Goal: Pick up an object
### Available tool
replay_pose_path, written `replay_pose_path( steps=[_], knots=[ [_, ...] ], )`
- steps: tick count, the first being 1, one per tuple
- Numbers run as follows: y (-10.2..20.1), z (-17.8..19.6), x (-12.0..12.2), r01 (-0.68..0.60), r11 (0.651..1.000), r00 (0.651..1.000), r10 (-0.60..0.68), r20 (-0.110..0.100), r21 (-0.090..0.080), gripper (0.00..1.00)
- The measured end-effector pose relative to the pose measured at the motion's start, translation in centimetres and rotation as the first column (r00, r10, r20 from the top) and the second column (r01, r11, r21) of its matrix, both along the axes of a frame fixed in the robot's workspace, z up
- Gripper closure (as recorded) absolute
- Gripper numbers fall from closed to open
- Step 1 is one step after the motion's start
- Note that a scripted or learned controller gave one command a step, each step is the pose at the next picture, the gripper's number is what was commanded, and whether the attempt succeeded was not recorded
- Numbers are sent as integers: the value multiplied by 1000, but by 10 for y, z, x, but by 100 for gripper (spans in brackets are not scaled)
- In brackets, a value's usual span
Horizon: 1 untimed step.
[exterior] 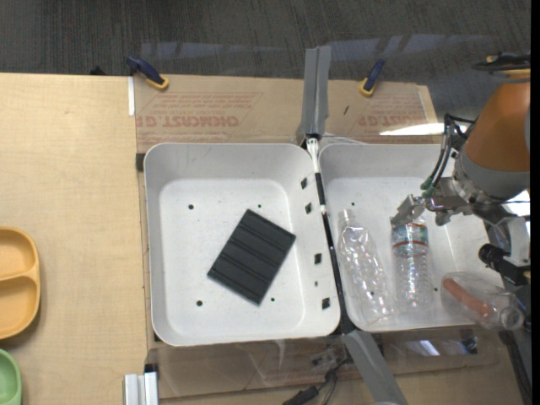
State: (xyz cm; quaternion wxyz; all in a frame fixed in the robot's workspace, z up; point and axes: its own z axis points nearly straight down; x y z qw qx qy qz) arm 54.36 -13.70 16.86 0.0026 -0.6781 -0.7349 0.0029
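Observation:
My gripper [422, 215] hangs open over the right bin [371, 169], at the far end of a clear water bottle with a label [411, 260] that lies lengthwise. Its fingers [403, 213] stand apart with nothing gripped between them. A second, crushed clear bottle [363, 264] lies just left of the first. A clear tube with a reddish piece inside [477, 300] rests at the bin's near right corner. In the left bin [169, 226] a black ribbed rectangular block [251, 255] lies flat and turned at an angle.
A divider [322, 218] separates the two bins. Cardboard [219, 112] clamped behind the bins covers the bench. An orange compartment tray [15, 281] and a green dish [7, 380] sit at the far left edge of the wooden bench.

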Motion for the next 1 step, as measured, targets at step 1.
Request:
replay_pose_path(
  steps=[1],
  knots=[
    [-29,-81,28,-38,999,999,38,3,1,0]
  ],
)
